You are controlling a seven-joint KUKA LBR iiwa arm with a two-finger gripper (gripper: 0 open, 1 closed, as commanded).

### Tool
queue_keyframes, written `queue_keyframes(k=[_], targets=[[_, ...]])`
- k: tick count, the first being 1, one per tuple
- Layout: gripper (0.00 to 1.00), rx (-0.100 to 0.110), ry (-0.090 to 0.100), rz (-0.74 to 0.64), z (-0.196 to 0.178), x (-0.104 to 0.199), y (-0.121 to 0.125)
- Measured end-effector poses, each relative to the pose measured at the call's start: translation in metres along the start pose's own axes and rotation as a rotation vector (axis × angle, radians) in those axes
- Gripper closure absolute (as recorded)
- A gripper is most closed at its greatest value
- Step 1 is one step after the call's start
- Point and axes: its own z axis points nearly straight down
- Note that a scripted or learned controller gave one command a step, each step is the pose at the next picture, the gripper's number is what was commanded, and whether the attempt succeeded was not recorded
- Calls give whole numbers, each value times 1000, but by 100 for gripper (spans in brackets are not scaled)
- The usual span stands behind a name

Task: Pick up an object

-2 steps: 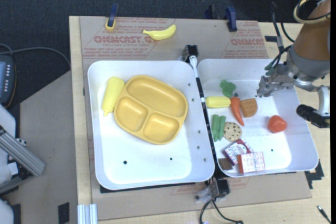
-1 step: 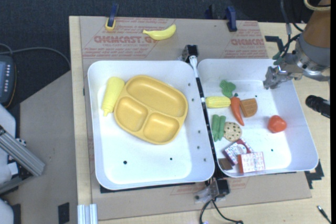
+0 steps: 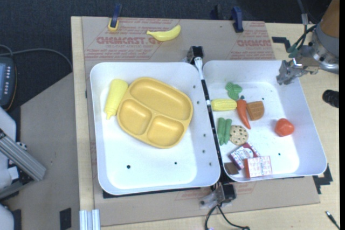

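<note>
A: Where is the gripper (image 3: 287,74)?
B: At the far right corner of the right bin (image 3: 310,116), over its rim. Nothing sits between its fingers, but I cannot tell whether they are spread or closed.
A: And the things to pick?
B: All in the right bin. A tomato (image 3: 284,127) lies alone toward the right side. A carrot (image 3: 243,113) lies touching a brown block (image 3: 255,110), with a corn cob (image 3: 223,105) and a green leafy piece (image 3: 233,89) just beside them near the left wall. Below those are green beans (image 3: 223,130), a cookie (image 3: 237,135) and small red-and-white packets (image 3: 250,161).
A: The left bin (image 3: 108,159)?
B: It holds a yellow divided plate (image 3: 154,112) with a yellow bottle (image 3: 115,97) lying against its left edge. A banana (image 3: 164,34) lies on the cardboard (image 3: 135,43) behind the bins.
</note>
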Motion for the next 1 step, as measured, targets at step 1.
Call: queue_keyframes(k=[1], targets=[[100, 8, 5, -3, 8, 54, -9]])
